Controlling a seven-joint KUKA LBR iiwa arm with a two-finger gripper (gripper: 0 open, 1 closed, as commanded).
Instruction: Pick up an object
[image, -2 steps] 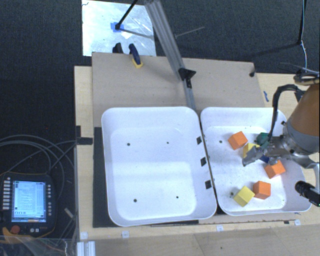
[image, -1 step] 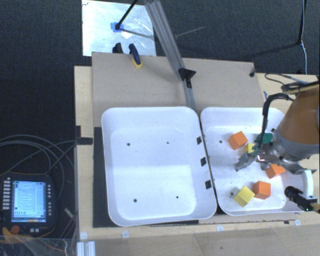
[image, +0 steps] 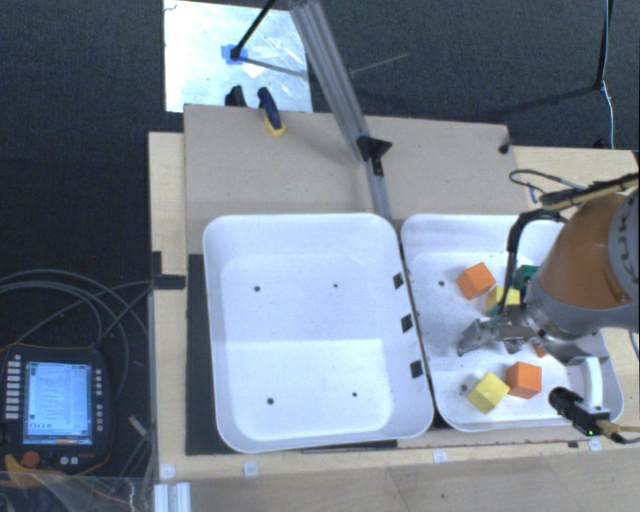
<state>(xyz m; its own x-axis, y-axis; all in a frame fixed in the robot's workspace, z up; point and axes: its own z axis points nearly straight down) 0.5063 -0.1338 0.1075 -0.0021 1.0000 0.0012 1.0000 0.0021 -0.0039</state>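
Note:
The right bin (image: 440, 240) holds several small blocks. An orange cube (image: 476, 280) lies near its middle, and a yellow cube (image: 489, 391) and a second orange cube (image: 523, 379) sit side by side near the front wall. A small yellow piece (image: 507, 296) and a green piece (image: 525, 272) peek out beside the arm. My gripper (image: 474, 339) hangs low over the bin floor between the upper orange cube and the yellow cube, pointing left. The arm's orange band (image: 585, 265) hides the bin's right part.
The left white bin (image: 300, 240) stands beside the right one, their walls meeting at a row of black clips (image: 407, 322). A grey pole (image: 340, 90) slants over the back of the bench. A teach pendant (image: 55, 405) and cables lie at the far left.

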